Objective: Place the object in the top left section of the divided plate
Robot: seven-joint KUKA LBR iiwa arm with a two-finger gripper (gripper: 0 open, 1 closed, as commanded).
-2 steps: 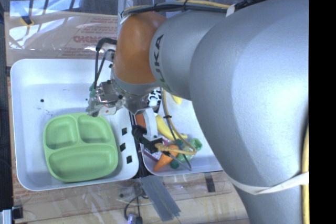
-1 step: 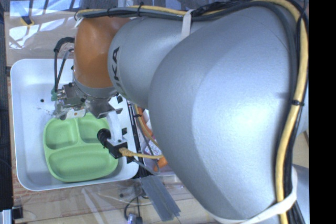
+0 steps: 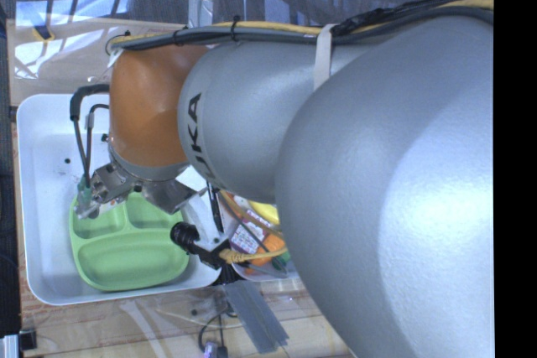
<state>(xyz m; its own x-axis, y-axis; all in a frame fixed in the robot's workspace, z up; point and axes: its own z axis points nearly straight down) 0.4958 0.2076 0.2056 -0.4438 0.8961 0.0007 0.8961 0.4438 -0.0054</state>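
The gripper (image 3: 94,195) sits over the plate's (image 3: 126,260) top left section in the left bin (image 3: 38,180). Its grip can't be told, nor the object's place or handling.

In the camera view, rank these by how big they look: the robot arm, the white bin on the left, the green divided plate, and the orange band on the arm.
Largest to smallest:
1. robot arm, though it is nearest the camera
2. white bin
3. orange band and green divided plate look alike; both are partly hidden, so no ranking between them.
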